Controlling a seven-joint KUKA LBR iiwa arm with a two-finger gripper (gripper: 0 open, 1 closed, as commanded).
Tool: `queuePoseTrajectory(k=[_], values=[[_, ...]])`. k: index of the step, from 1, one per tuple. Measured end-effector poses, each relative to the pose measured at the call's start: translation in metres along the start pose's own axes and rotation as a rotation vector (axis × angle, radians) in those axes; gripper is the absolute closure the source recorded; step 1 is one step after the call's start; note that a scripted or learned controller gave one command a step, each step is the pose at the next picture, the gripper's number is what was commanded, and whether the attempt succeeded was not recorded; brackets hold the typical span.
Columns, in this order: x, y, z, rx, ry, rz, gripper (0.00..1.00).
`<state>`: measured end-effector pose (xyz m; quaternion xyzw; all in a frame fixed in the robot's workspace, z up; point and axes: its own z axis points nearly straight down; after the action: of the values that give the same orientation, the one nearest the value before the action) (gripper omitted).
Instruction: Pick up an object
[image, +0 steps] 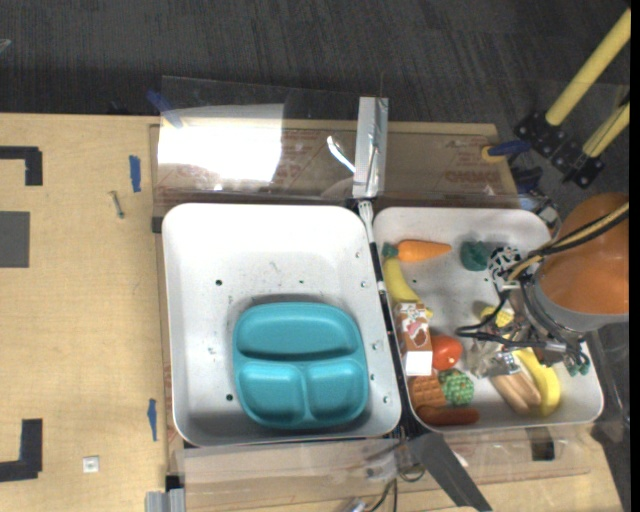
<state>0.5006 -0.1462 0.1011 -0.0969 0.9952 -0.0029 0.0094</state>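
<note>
Your gripper (500, 345) hangs low in the right bin (585, 400), and you cannot tell how its jaws stand. Just beside it lies a yellow banana (543, 382). It looks light, smooth and slippery, so grab its thick middle.

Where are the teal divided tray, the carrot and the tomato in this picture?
teal divided tray (300, 362), camera view, on the ridge between its compartments, in the left bin.
carrot (424, 251), camera view, on the middle of its orange body, right bin.
tomato (446, 352), camera view, on its red top, right bin.
</note>
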Motion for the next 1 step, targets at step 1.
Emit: queuePoseTrajectory(k=[1], values=[[-0.0126, 0.0479, -0.1327, -0.005, 0.004, -0.258, 1.0]])
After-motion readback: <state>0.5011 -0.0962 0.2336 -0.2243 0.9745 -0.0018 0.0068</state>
